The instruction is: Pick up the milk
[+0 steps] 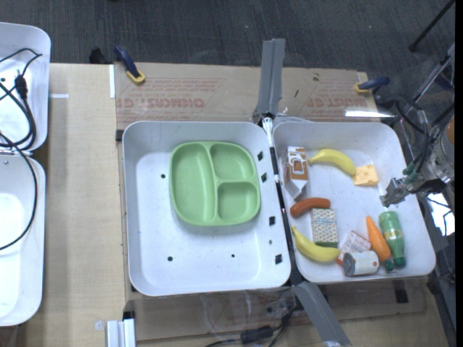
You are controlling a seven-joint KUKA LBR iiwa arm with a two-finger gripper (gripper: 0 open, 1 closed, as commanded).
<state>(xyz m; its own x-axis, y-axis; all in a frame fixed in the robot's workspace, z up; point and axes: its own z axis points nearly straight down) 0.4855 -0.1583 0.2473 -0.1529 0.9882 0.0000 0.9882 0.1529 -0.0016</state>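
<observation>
The milk is a small white and brown carton lying on its side at the left of the right bin, next to the divider. My gripper hangs over that bin's right edge, far to the right of the carton and just above a green bottle. Nothing shows in the gripper.
Around the carton lie a banana, a cheese wedge, a sausage, a cracker box, a second banana, a carrot, a can and a small packet. The left bin holds a green divided plate.
</observation>
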